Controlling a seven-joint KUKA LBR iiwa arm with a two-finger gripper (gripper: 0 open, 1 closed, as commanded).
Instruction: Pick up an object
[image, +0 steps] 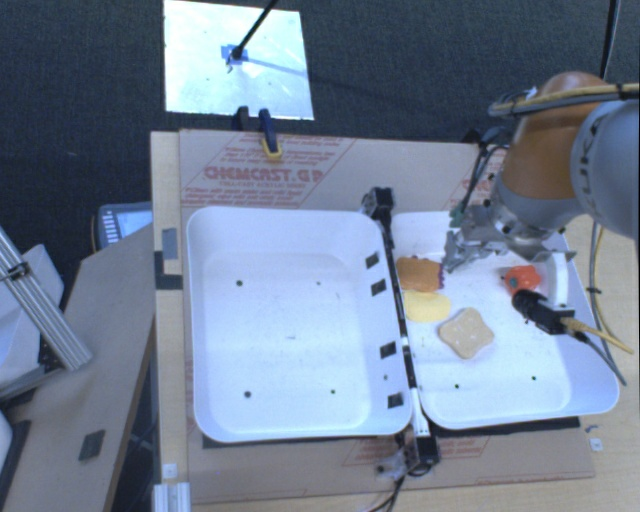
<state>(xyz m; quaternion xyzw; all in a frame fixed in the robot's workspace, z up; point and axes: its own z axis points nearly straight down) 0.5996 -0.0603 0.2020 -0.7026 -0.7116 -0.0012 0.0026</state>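
The orange-brown lump (420, 273) nearest me is the one I judge to be my target. It lies in the right bin (520, 405), toward that bin's upper left in the frame, close to the wall it shares with the left bin (285, 215). It looks small, light and probably soft, like toy food, so I expect it to give a little under pressure rather than slip. Taking it across its narrow middle seems safest, on the side away from the wall.

Just below it lies a flat yellow piece (428, 307), touching it or very nearly, and to the lower right of that is a tan, biscuit-like piece (466, 332). A red-orange object (522, 277) sits further right.

My gripper (453, 256) hangs just beside the lump's upper right edge — whether it is spread or closed, or already touching the lump, I cannot tell from this angle.
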